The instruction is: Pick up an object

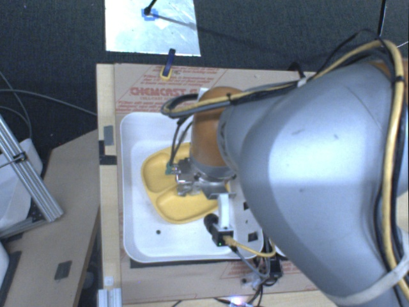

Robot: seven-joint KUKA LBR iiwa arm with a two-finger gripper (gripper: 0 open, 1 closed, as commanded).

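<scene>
A yellow, lobed soft object (161, 181) lies in the left white bin (131, 235), toward its middle. The arm comes in from the right and covers most of the frame; its orange band sits above the wrist. The gripper (184, 185) hangs low over the right side of the yellow object, right at its surface. The wrist body hides the fingertips, and whether they touch the object cannot be made out.
The bin rests on a brown cardboard sheet (144, 88) with red print. A small blue and yellow item (168, 64) lies at the sheet's far edge. A shiny square plate (152, 16) lies on the dark floor behind. Metal rails (22, 165) stand at left.
</scene>
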